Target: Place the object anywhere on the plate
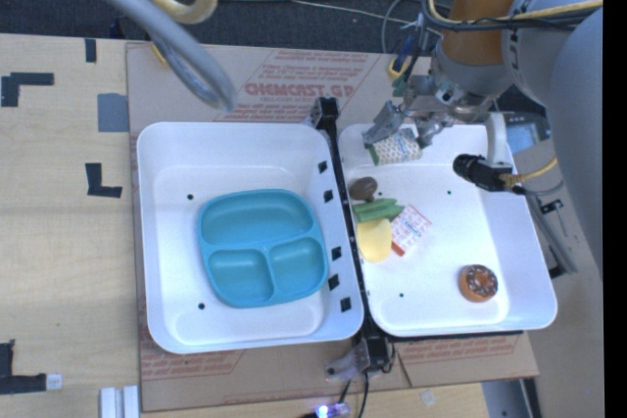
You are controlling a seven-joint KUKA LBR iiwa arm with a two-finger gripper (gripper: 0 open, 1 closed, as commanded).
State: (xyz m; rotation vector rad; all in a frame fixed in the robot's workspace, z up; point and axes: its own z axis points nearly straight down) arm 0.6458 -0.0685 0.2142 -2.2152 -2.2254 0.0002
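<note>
Nearest the camera: donut [478, 283], near right of the right bin [509, 240]. Gripper [400, 138] at that bin's far left corner, fingers closed on a white patterned packet [398, 149]. Just near of it: brown lump [363, 187], green piece [377, 209], yellow piece [373, 241], red-and-white wrapper [409, 228]. Left bin [167, 162] holding the blue plate [263, 245], well apart from the packet.

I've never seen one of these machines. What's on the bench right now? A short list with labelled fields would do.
Left bin: white shallow bin holding a blue plastic plate with three compartments
Right bin: white shallow bin with a small patterned packet, brown round lump, green pod, yellow piece, red-and-white wrapper, chocolate doughnut
Arm: grey, gripper at the patterned packet
Plate contents: nothing on it yet
</note>
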